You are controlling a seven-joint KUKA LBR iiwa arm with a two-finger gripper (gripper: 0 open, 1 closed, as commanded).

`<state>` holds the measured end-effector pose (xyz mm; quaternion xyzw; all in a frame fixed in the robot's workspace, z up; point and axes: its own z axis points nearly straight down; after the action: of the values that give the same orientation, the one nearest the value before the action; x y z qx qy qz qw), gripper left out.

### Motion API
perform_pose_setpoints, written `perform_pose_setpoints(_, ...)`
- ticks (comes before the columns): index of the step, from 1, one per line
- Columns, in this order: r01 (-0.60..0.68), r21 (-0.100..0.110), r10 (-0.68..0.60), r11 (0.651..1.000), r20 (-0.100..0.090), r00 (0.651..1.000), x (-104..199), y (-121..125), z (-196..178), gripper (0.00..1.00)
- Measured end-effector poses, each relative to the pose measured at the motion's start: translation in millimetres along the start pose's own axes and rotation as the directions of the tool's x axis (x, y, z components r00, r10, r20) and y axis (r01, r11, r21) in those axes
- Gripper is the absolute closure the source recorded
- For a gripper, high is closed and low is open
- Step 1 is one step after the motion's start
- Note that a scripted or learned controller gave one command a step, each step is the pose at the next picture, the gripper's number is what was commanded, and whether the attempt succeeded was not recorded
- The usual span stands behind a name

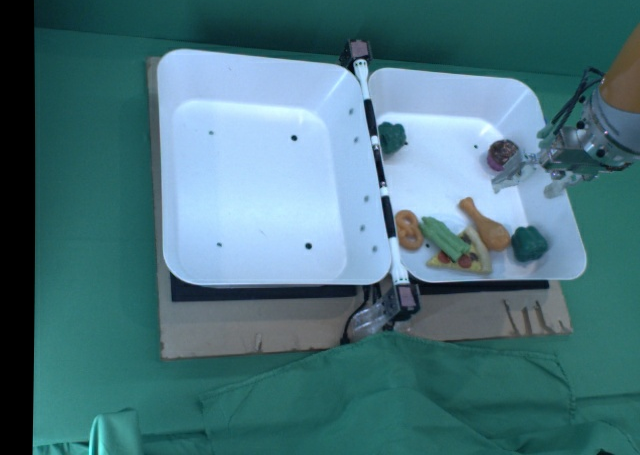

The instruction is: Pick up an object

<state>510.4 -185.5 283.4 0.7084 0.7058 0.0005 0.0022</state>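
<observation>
My claw hangs over the far right side of the right bin, and nothing sits between its fingers. Whether those fingers are spread or pinched I cannot tell from this angle; the metal parts blur together against the white wall.

Closest to me is the dark red ball, just beside my tip, on the side away from my wrist and slightly toward the back of the bin. That looks like my best target. It stands alone, apart from its neighbours, so I judge I can come straight down on it without knocking anything.

Toward the front of the bin things are crowded. The orange drumstick lies near me, with a green broccoli piece at the front right corner. Further out lie the pizza slice with a green bean pod across it, and the pretzel beyond. Another dark green piece sits well away, by the divider bar. The left bin lies past that.

To do this well, I should centre over the ball before descending, since a round thing will likely roll off a lopsided pinch. The bin wall rises close by, so I want my fingers lined up to straddle the ball and avoid scraping the slope.
</observation>
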Motion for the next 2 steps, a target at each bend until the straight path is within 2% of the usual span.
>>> perform_pose_setpoints(1,-0.003,0.008,0.003,1.0,-0.002,1.0,0,-34,62,0.0)
perform_pose_setpoints(2,-0.002,-0.004,0.002,1.0,-0.001,1.0,-2,-42,83,0.0)
